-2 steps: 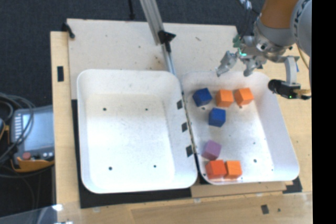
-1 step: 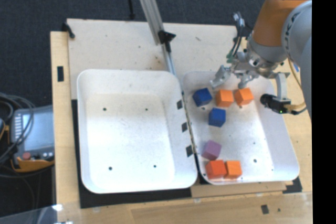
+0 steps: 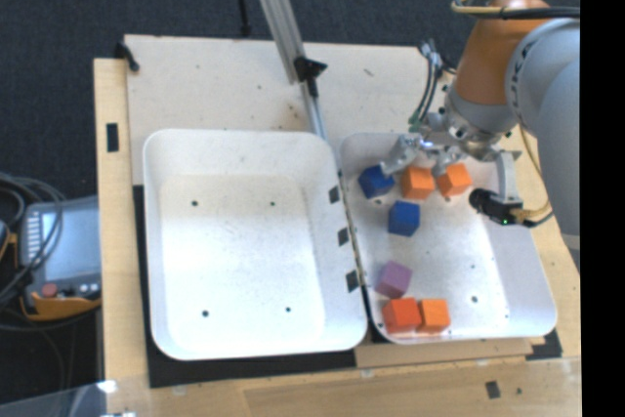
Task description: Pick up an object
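The right bin (image 3: 508, 293) holds several small cubes. Two orange cubes (image 3: 419, 183) (image 3: 454, 179) lie side by side near its far end, with a blue cube (image 3: 375, 181) to their left. A second blue cube (image 3: 404, 218) sits a little nearer the front. A purple cube (image 3: 394, 278) lies by the left wall. Two more orange cubes (image 3: 401, 314) (image 3: 435, 313) touch each other at the front edge. My gripper (image 3: 432, 151) hangs low over the far end of this bin, just behind the first orange pair. No cube shows lifted with it.
The left bin (image 3: 244, 239) stands beside the right one, their walls meeting at the middle. A slanted aluminium post (image 3: 278, 5) rises from behind the bins. The arm (image 3: 508, 54) comes in from the right, above the right bin's far corner.
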`<action>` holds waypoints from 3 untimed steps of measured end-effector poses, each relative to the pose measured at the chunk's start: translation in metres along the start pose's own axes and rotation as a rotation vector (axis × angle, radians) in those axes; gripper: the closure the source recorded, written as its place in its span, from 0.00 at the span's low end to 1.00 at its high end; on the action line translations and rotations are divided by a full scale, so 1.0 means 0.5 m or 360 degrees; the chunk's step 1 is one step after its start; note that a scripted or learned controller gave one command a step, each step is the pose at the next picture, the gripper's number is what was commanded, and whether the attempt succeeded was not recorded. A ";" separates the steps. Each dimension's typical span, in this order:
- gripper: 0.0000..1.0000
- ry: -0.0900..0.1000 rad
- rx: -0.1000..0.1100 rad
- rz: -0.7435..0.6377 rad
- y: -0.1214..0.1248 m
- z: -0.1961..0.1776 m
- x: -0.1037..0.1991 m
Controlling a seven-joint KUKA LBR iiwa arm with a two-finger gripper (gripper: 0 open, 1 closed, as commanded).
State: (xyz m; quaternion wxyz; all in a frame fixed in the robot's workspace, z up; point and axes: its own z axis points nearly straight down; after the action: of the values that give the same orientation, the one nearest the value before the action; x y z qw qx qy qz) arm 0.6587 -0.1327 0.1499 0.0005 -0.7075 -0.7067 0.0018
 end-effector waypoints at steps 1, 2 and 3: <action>0.00 -0.0004 -0.0025 0.0002 0.007 0.031 -0.003; 1.00 -0.0005 -0.0034 0.0005 0.010 0.007 -0.005; 1.00 0.0001 -0.0015 -0.0005 0.019 -0.083 -0.009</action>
State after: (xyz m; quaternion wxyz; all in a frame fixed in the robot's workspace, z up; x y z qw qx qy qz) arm 0.6684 -0.1372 0.1911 -0.0026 -0.7063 -0.7079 -0.0017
